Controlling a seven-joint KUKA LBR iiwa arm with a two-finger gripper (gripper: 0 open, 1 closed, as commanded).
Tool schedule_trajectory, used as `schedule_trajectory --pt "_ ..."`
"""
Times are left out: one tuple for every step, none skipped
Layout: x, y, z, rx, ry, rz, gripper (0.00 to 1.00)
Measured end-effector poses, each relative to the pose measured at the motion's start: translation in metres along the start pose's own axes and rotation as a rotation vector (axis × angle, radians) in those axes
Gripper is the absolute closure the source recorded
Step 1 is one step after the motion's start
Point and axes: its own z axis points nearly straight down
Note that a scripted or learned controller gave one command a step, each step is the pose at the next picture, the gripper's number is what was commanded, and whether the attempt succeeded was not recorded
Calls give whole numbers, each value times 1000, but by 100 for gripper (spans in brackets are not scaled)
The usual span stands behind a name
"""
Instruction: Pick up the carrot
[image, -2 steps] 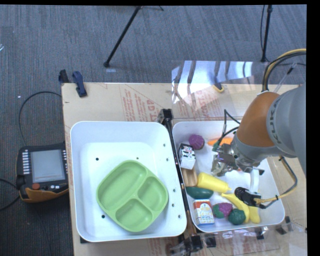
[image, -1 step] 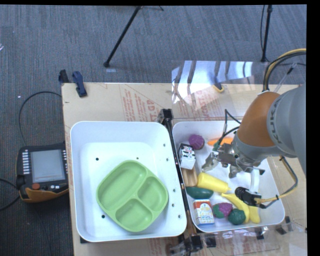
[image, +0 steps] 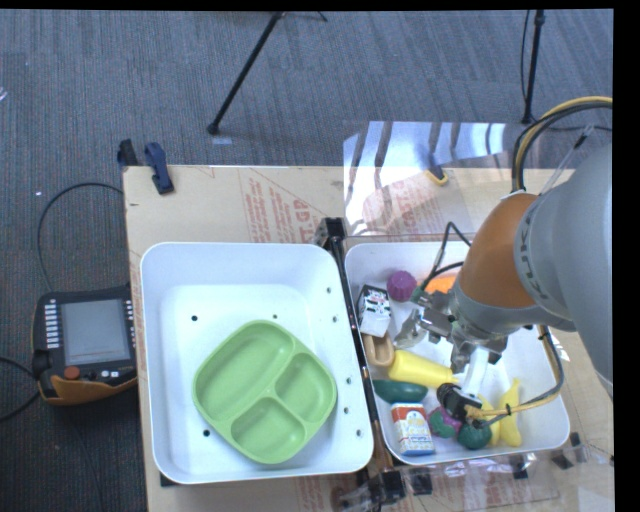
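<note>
The carrot (image: 438, 284) shows as a small orange piece near the back of the right bin (image: 556, 425), mostly hidden under the arm. My gripper (image: 437, 330) hangs low over the middle of that bin, just in front of the carrot and above a yellow corn-like piece (image: 420, 368). The orange band and grey wrist cover its top, and nothing can be seen held in it.
The right bin also holds a purple item (image: 402, 285), a black-and-white box (image: 375, 310), a small carton (image: 410, 428), a banana (image: 510, 418), and a green ball (image: 476, 436). A green divided plate (image: 265, 392) lies in the left bin (image: 170, 290).
</note>
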Motion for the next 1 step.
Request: schedule_trajectory --pt "-49 -30 14 10 9 -256 0"
